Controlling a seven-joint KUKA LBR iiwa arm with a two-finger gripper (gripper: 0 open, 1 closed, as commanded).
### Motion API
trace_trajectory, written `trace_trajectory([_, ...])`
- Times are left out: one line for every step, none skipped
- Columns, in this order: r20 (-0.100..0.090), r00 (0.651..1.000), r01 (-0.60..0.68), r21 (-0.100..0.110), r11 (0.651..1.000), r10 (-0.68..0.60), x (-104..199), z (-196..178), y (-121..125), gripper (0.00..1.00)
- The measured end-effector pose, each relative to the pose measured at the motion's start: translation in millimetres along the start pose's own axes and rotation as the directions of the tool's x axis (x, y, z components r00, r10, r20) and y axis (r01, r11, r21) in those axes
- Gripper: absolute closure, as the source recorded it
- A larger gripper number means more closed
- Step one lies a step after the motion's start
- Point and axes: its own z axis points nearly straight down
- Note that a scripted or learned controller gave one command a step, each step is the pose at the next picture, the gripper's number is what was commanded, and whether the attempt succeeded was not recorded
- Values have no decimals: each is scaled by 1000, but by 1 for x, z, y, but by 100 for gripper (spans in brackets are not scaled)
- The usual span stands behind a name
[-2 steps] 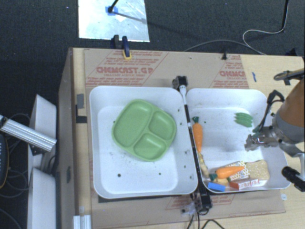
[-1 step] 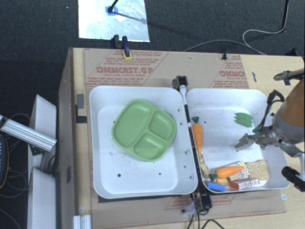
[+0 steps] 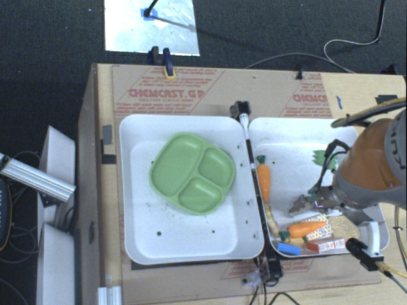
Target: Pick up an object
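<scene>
Here, the arm (image 3: 375, 164) reaches over the right bin (image 3: 286, 132) while a green plate (image 3: 193, 173) lies in the left bin (image 3: 137, 234).

The bench (image 3: 191, 88) carries both white bins side by side, touching along the middle divider. The green plate, split into three sections, lies flat near the centre of the left bin. The grey arm with its orange band comes in from the right, and its gripper (image 3: 305, 203) hangs low over the right bin; whether it is wide or narrow cannot be told. Just beside the divider lies a carrot (image 3: 263, 178). Near the front wall lie a second carrot (image 3: 306, 228), a small box (image 3: 325, 236) and a blue piece (image 3: 289, 249), close together below the gripper.
</scene>
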Motion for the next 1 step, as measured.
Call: trace_trajectory([0, 1000, -1, 0, 1000, 1, 41, 0, 0, 0])
